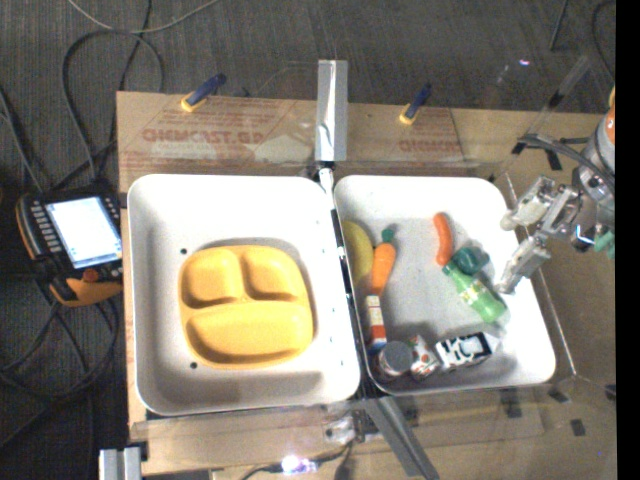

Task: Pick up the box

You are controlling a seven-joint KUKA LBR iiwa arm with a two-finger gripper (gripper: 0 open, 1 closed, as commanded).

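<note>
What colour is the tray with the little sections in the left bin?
Yellow. The tray shows best in the camera view, lying in the left bin.

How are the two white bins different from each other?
The left bin holds a single yellow divided tray; the right bin holds a scatter of small things, among them a carrot, a green bottle and a black-and-white box. The gripper hovers over the right bin's right edge, well away from the left bin. Both are shallow, white, and sit side by side.

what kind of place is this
Likely a robotics lab test bench: two white bins clamped to a board, loose cables on the carpet, a teach pendant beside them, and a robot claw over toy groceries.
</note>
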